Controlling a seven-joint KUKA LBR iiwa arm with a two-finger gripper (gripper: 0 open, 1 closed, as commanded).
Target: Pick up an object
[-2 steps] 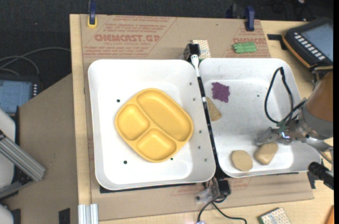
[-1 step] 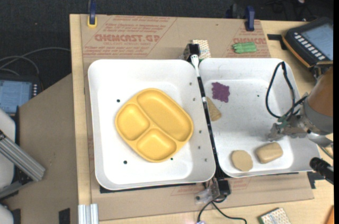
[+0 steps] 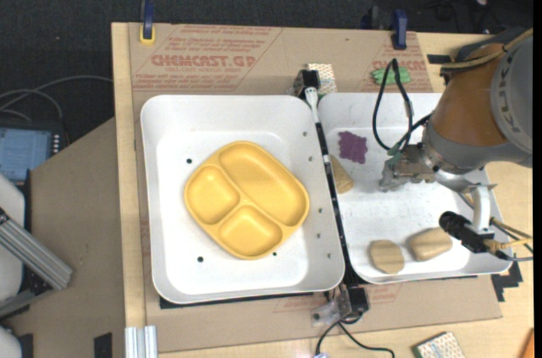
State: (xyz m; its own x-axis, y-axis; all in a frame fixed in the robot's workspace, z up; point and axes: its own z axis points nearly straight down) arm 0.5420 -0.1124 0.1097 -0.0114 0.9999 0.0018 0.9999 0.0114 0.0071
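Left shallow white bin (image 3: 169,128): a single yellow three-compartment plastic dish (image 3: 246,198) lies flat at about the middle of the floor. It is turned at a slant to the bin walls and touches none of them.

Right shallow white bin (image 3: 381,217): four loose items.
- A purple flat ragged-edged piece (image 3: 352,146) lies in the far left part of the floor.
- A tan wedge-shaped block (image 3: 340,176) sits just in front of it, against the wall next to the left bin.
- A tan rounded block (image 3: 387,256) is near the front wall.
- A paler tan oblong block (image 3: 429,244) lies just to its right. The two are close, and I cannot tell whether they touch.

The grey arm with orange band (image 3: 474,115) reaches in from the right edge over the right bin. The metal two-finger gripper (image 3: 396,177) is low over the bare floor near the middle of that bin. It is to the right of the purple piece and well behind the two front blocks. No item shows in it. Whether it is open or closed cannot be made out from this angle.

All candidates for picking lie on the bin floors. The nearest to the gripper is the purple piece, which is beside it and apart from it.

Both bins rest on a brown cardboard sheet with red printing (image 3: 212,52). A small green object (image 3: 391,75) is on the sheet behind the right bin.
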